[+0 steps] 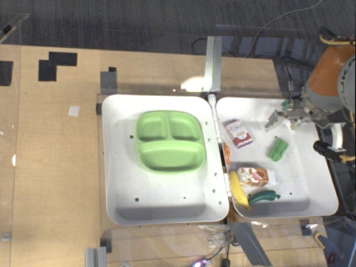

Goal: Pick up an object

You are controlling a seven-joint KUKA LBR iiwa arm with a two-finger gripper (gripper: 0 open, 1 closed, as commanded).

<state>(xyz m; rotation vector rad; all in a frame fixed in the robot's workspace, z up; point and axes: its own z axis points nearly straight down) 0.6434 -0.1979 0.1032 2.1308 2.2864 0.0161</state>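
Observation:
My gripper hangs over the far right part of the right bin, open, with nothing between its fingers. Just below it lies a small light green block. A red and white packet sits to the left of the gripper, near the bin's left wall. Toward the front of the bin are an orange and white carton, a banana and a dark green cucumber-like piece.
The left bin holds a light green divided plate. A metal post stands behind the seam between the bins. The arm's orange band and cables crowd the right bin's far right side.

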